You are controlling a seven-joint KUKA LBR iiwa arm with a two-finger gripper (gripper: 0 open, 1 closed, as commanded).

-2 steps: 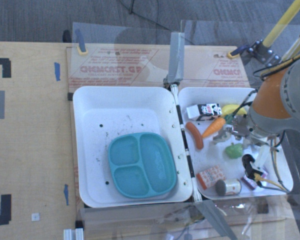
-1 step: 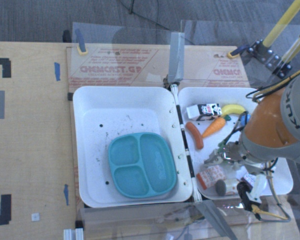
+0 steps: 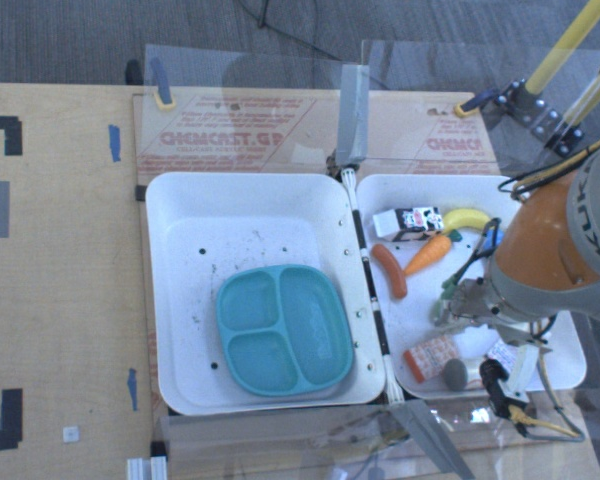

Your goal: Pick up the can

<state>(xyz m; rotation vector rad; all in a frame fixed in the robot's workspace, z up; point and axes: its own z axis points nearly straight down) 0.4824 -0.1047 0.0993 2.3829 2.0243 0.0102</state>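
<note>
The can (image 3: pixel 438 358) lies on its side at the near edge of the right bin (image 3: pixel 380 193), left of the gripper (image 3: pixel 458 306). Judged rigid, light, smooth and prone to rolling; grasp across the cylindrical body. Jaw state: cannot tell, the arm (image 3: pixel 550 248) covers it. Label detail is blurred.

Left bin (image 3: pixel 170 208): teal divided plate (image 3: pixel 282 329), lower centre. Right bin (image 3: pixel 380 183): sausage (image 3: pixel 390 270) beside carrot (image 3: pixel 427 254); banana (image 3: pixel 467 218) at upper edge.
</note>
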